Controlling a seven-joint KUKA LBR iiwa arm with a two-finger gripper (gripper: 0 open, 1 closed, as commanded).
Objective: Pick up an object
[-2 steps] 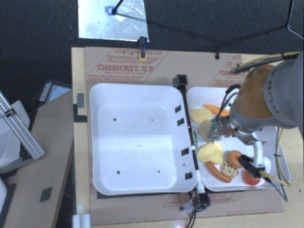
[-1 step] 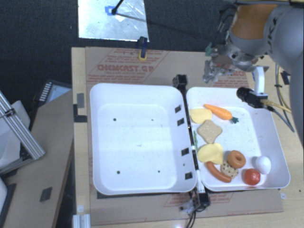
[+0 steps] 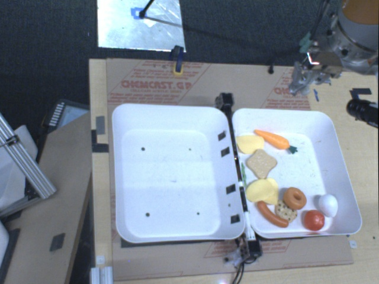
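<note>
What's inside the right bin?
In the right bin: carrot, bread slice, donut, sausage, tomato, egg, cracker, two yellow pieces. Whatever lies beneath them is hidden.

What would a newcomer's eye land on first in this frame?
The bright toy food crowded into the right bin: a carrot at the top, a slice of bread below it, and a donut, tomato and white egg along the near edge. Next is the contrast with the left bin beside it. The end effector sits beyond the right bin's far edge, over the cardboard.
</note>
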